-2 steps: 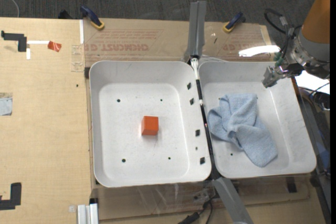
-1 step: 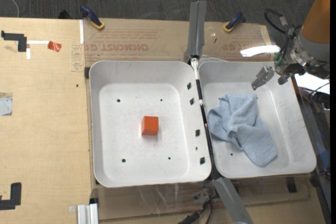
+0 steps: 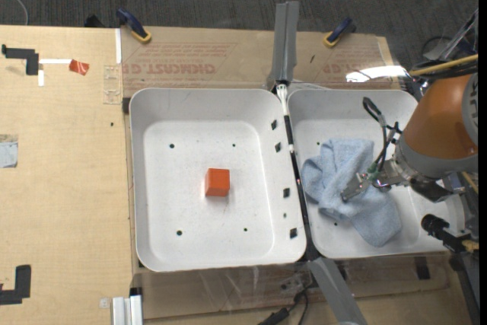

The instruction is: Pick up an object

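A light blue cloth (image 3: 342, 173) lies crumpled in the right bin (image 3: 335, 114), spreading from the bin's middle toward its front right. My gripper (image 3: 352, 189) is down on the middle of the cloth, reaching in from the right under the arm's orange band (image 3: 445, 118). A small orange-red cube (image 3: 218, 183) sits alone near the centre of the left bin (image 3: 152, 164), well apart from the gripper.
A raised divider (image 3: 289, 156) separates the two bins. Cables and black fittings (image 3: 441, 228) hang at the right bin's right edge. A wooden bench top (image 3: 61, 164) lies to the left, cardboard (image 3: 198, 61) with two clamps behind the bins.
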Action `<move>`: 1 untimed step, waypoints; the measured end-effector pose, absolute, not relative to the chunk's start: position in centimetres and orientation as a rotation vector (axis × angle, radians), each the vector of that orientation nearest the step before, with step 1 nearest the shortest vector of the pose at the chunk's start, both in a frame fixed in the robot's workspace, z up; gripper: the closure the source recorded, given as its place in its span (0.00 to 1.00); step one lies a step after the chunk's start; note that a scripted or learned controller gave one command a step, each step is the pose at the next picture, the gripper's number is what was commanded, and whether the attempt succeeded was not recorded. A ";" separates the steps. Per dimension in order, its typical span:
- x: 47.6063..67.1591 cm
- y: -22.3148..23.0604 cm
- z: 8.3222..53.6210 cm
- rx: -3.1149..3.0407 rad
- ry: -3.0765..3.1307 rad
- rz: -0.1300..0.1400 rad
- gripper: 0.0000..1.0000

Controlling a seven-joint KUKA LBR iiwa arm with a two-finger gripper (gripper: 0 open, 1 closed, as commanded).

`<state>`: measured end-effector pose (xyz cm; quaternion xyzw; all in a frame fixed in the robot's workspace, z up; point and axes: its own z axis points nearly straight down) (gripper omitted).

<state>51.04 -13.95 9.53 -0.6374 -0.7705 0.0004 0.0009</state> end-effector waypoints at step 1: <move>52.4 -13.4 14.8 -1.918 -2.490 -0.001 0.00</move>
